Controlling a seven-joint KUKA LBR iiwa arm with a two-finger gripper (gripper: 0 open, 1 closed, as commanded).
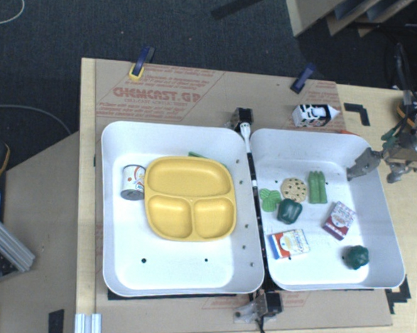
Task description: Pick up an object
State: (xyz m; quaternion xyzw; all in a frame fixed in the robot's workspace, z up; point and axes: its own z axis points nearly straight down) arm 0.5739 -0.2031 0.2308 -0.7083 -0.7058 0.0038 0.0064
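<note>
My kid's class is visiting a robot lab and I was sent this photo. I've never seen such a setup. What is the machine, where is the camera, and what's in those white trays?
It is one picture, taken by a camera fixed above a bench and looking down at a slant. The machine is a robot arm reaching in from the right; its grasping tool hangs over the right bin's far right corner. Nothing shows between its fingers, and I cannot tell whether they are open.

The left bin holds a yellow divided plate and a small can beside it. The right bin holds small toys: a cookie, a green bar, a dark green pepper, a red carton, a flat white packet and a dark green lump. Its job is to pick one up.
</note>
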